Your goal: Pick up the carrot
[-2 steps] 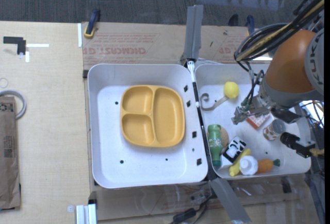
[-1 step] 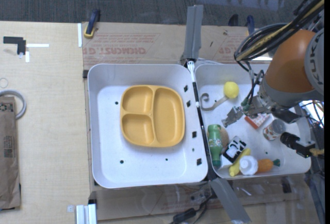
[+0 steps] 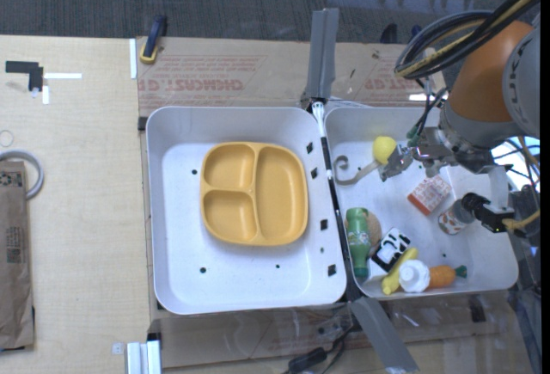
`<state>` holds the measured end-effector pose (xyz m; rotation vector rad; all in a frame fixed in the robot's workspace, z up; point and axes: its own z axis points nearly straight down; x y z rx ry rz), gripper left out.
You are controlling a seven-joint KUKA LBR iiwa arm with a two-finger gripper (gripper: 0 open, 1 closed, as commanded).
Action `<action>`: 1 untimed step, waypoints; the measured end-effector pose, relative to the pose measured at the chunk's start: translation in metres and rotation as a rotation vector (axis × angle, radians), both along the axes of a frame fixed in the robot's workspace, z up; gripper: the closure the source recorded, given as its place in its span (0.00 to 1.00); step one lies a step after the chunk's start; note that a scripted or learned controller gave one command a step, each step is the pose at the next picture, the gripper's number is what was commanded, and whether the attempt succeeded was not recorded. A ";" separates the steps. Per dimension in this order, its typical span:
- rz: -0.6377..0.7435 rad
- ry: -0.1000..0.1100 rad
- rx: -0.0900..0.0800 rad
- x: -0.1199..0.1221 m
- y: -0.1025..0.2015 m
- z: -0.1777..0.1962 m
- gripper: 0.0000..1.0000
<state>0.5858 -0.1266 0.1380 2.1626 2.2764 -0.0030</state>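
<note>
Lying flat near right bin's front wall: orange carrot (image 3: 442, 276), green top.

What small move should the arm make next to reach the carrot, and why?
Probably shift the gripper toward the bin's near edge. It hangs by the yellow lemon at the far end of the right bin, while the carrot lies at the near edge beside a white bottle.

Even, bright overhead light — soft shadows under yellow plate (image 3: 255, 193). Mild glare on white bins (image 3: 172, 217). Slight softness overall; arm (image 3: 490, 80) edges blurred at right.
</note>
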 end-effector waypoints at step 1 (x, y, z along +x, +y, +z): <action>0.022 0.002 0.002 -0.061 0.004 -0.017 0.00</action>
